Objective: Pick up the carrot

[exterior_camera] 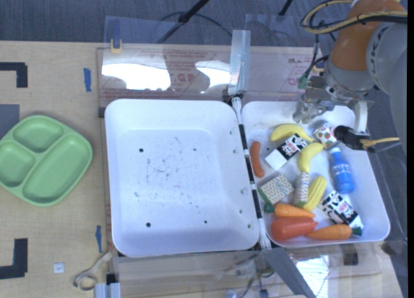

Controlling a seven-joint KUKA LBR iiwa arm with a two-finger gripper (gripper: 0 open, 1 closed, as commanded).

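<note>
Orange is the colour we're hunting, and there's more than one orange thing in the right bin (381, 216), so picking the target right is half the job. The carrot (331, 231) looks to us like the slim tapered piece lying flat along the near edge, just beside the fatter red-orange pepper-like piece (292, 227) and touching the black-and-white carton (339, 209); another orange piece (294, 211) sits just above the pepper and could fool us. Our pincer (312, 110) hangs over the far side of that bin, near the banana (288, 131), well apart from the carrot. Its fingers look parted with nothing between them, though it's a bit small to be sure. To do this well, we'd bring it across the whole bin toward the near edge first, staying high over the blue bottle (341, 170) and corn (315, 191), then turn the fingers to close across the carrot's narrow width, not along it. The bin wall is right there, so we'd come straight down and aim at the thicker middle. The left bin (116, 161) and green plate (45, 159) on the surface don't matter here.
</note>
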